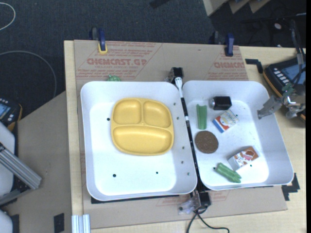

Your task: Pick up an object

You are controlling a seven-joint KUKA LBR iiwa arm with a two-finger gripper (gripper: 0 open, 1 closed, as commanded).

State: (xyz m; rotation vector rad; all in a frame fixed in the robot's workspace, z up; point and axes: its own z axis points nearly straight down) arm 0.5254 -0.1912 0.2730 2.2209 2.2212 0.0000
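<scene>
The right bin (272,144) holds several small things. A black block (221,102) lies at the back, with a green stick (201,116) to its left. A white, red and blue packet (225,122) sits near the middle, and a brown disc (206,142) is in front of the stick. A red and white carton (242,158) and a green pod (228,173) lie toward the front. My gripper (271,107) hangs at the bin's right rim, apart from all of them, with nothing seen in it.
The left bin (97,144) carries a yellow divided plate (142,126). Both bins rest on a brown board held by blue clamps (101,39) at the back. Cables and a black device (284,76) sit off the bench at right.
</scene>
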